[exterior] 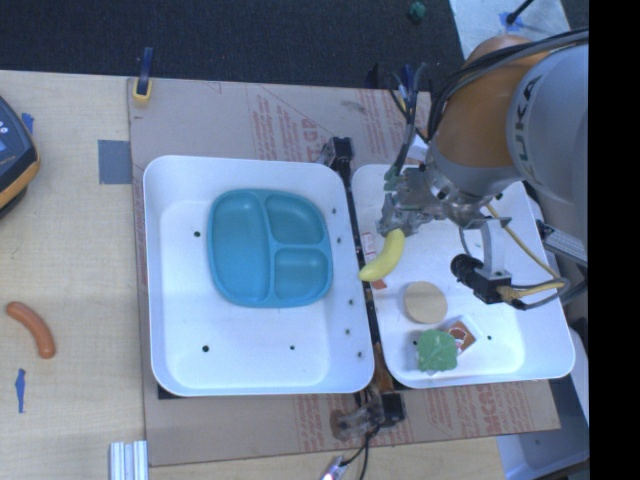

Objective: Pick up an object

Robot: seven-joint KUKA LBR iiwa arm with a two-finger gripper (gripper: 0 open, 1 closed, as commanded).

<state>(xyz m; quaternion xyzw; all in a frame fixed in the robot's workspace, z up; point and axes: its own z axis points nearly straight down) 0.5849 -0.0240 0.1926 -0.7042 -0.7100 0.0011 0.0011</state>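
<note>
pincer (398, 218) hung over the banana (384, 256) in the right bin (545, 363), its state impossible to tell.

two shallow, glossy white bins with rounded corners sat side by side on printed brown cardboard (250, 118) over the wooden worktop (60, 268); the red writing was too faint to read. the left bin (170, 358) held one smooth teal plate (270, 248) with three compartments. the right bin held four things: one curved yellow banana at 9 o'clock, tip just under the pincer, one round tan disc (425, 302) near centre, one bumpy green lump (436, 351) and one small orange-white piece (461, 335) at 6 o'clock. one orange sausage (32, 328) lay on the worktop, far toward 9 o'clock.
</note>
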